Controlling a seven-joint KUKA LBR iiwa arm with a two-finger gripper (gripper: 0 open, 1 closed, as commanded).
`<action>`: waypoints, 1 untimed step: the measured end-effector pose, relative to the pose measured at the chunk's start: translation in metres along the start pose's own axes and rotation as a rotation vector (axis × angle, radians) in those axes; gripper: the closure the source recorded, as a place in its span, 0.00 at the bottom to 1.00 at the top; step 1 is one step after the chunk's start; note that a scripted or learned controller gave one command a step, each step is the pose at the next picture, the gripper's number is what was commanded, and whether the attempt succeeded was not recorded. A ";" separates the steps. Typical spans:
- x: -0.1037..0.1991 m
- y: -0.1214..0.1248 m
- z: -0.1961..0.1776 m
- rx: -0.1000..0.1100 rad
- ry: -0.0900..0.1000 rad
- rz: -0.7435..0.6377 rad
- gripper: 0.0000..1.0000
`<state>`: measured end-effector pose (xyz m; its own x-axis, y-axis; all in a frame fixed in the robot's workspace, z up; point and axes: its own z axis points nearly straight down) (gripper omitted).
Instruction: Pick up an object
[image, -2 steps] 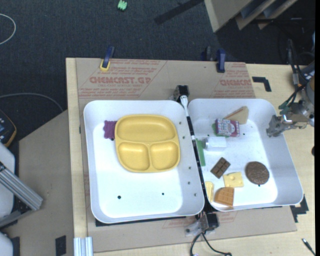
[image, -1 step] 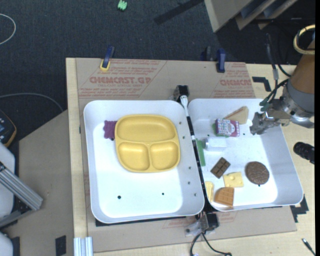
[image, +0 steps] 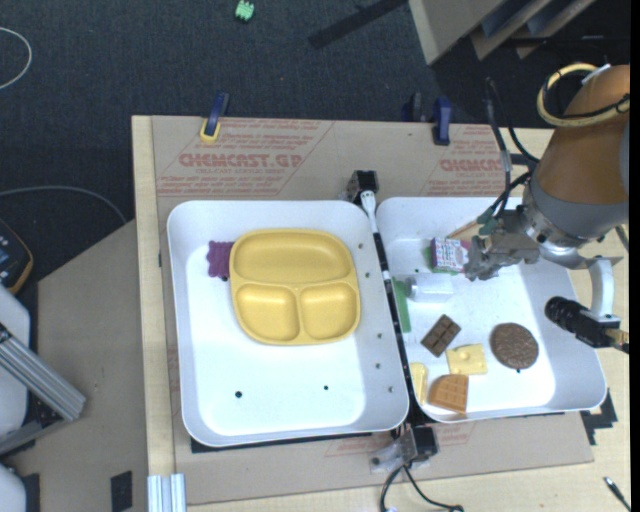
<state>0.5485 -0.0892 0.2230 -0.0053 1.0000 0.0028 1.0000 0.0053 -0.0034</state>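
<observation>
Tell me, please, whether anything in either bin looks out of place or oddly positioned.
One thing stands out: a purple object in the left bin is wedged beside the yellow divided plate, partly hidden under its left rim. The food items in the right bin lie loose and separate, with nothing spilled.

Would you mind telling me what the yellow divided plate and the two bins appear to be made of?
The yellow divided plate looks like moulded plastic with a matte finish: even colour, soft rounded compartment edges. The left bin and right bin look like thin, smooth white plastic with rolled rims, faintly glossy, though that is uncertain.
</observation>
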 end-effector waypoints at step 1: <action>0.044 0.003 0.003 -0.001 0.000 0.000 1.00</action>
<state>0.5508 -0.0448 0.2206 -0.0056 1.0000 0.0027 1.0000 0.0056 -0.0022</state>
